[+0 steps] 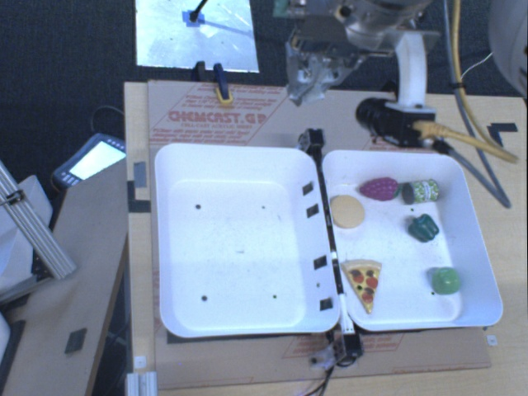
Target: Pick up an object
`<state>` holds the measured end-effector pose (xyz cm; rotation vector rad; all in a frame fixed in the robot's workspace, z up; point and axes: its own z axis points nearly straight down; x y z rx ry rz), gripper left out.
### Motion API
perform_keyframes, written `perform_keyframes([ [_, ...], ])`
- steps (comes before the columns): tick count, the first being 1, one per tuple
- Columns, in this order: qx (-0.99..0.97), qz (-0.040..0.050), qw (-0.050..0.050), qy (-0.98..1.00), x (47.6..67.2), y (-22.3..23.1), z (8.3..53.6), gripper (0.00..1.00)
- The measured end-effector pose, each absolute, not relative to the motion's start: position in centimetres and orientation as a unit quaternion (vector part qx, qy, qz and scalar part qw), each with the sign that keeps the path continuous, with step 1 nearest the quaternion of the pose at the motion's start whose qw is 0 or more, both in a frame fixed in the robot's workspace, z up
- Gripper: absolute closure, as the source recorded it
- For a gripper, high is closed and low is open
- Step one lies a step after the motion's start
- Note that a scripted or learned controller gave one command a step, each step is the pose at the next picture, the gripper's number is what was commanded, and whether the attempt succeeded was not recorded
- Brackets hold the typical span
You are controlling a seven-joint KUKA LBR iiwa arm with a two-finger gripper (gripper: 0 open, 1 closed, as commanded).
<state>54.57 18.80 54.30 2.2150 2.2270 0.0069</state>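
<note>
Claw (309, 85): I see it at top centre of the frame, above the worktop (247, 114), holding nothing; spread or pressed together, I cannot tell.
Right bin (474, 246): round cracker (347, 212), purple grapes (379, 189), small can (422, 191), green pepper (423, 228), green ball (445, 280), pizza slice (363, 282).
Left bin (231, 238): beside it, touching.

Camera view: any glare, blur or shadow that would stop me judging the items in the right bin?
In the camera view the right bin is evenly lit, with soft shadows and its items sharp enough to tell apart; the gripper above is blurred; the shiny sheet at the top glares brightly.
</note>
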Motion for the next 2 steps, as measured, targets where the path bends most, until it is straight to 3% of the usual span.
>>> perform_keyframes([
  [1,0.710,0.0013,0.001,0.704,48.5,9.3,53.6,1.00],
  [2,0.704,-0.0059,-0.004,0.710,48.5,16.9,36.0,1.00],
])
